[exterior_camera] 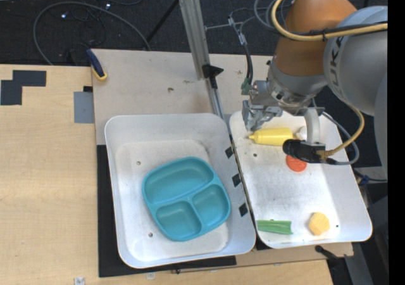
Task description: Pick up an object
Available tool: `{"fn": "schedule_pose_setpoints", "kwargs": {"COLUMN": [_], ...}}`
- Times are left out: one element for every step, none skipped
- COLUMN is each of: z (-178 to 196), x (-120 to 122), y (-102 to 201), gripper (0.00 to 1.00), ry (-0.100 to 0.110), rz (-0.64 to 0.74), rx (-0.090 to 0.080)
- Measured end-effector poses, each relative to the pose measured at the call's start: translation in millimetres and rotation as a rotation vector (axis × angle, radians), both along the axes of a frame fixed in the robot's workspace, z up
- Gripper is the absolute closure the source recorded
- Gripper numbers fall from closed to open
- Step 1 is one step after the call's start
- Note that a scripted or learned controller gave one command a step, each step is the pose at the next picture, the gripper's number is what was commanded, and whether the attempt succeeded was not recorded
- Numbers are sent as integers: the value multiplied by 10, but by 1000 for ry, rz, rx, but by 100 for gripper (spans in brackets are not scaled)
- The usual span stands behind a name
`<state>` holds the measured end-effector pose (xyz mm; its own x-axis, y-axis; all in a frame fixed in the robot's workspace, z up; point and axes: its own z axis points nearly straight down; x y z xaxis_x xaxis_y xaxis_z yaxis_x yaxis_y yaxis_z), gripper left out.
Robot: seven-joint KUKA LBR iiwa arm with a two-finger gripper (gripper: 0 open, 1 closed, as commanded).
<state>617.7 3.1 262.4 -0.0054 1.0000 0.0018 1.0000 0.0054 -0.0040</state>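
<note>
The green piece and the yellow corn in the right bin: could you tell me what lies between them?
In the camera view, only bare bin floor lies between the green piece and the corn.

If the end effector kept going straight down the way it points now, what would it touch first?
Likely the yellow banana-shaped toy lying just below the end effector in the right white bin; depth is uncertain from this slanted view.

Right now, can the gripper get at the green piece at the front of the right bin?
Probably yes. The green piece lies flat on bare bin floor, apart from the yellow chunk beside it, with nothing on top. The gripper is at the bin's far end by the yellow object, so it would have to travel across.
</note>
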Motion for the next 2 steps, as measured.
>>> {"fn": "schedule_pose_setpoints", "kwargs": {"z": [-51, -225], "x": [-112, -68], "y": [574, 1061], "gripper": [100, 100], "ry": [1, 2], "rz": [0, -1], "rx": [-1, -1]}}
